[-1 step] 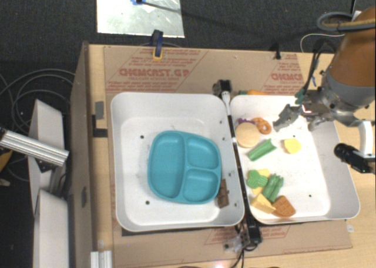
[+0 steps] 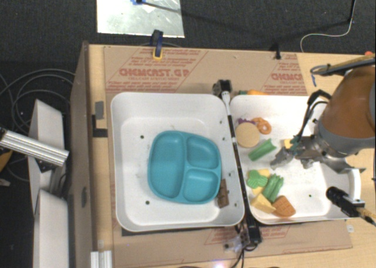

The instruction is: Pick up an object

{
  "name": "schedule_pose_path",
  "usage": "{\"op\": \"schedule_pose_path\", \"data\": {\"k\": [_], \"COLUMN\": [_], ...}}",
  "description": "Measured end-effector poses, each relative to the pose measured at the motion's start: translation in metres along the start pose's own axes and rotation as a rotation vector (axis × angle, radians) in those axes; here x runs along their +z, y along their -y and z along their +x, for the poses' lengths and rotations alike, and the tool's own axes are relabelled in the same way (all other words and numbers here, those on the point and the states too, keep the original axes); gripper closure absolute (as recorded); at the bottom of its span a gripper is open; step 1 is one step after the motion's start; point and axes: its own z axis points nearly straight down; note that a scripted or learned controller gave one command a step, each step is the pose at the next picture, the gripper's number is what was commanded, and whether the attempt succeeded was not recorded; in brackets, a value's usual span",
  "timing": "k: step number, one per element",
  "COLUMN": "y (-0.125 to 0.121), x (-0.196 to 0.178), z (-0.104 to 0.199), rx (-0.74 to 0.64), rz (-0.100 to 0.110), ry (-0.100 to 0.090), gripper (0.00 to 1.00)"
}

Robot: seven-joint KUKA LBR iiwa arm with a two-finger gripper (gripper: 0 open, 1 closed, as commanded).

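The grey two-finger gripper is seen low over the right-hand shallow white plastic bin, reaching in from the right beneath the arm's orange band. Whether it is spread or pressed together cannot be told; the metal parts blur together at this size. No object can be made out held by it. It is placed just beside the elongated green plastic vegetable, and contact cannot be confirmed.

A group of small toy food items is noted along the left half of that bin. A round tan bun-shaped piece lies near the dividing wall, with a small orange ring just above it. Lower down, a leafy light-green piece and a darker ribbed green piece lie touching, and a pale yellow wedge is found beside an orange waffle-textured piece near the front rim.

The left-hand shallow white bin contains a smooth teal plastic divided plate with three compartments, lying flat. A small brown object rests against the bin's right wall.

Both bins are set on a tan cardboard-covered bench printed with red lettering. Dark carpet surrounds it, with a reflective silver sheet and loose cables observed on the floor.
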Motion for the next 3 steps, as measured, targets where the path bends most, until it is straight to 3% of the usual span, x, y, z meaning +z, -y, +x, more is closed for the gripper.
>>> {"op": "schedule_pose_path", "data": {"k": [1,2,3], "y": [0.016,-0.083,-0.003], "x": [0.079,0.052,0.074], "z": [0.032,-0.020,0.010], "rx": [-0.004,-0.007,-0.001], "rz": [-0.015,-0.025,-0.022], "ry": [0.000,0.007,0.002], "gripper": [0.00,0.00,0.00]}}
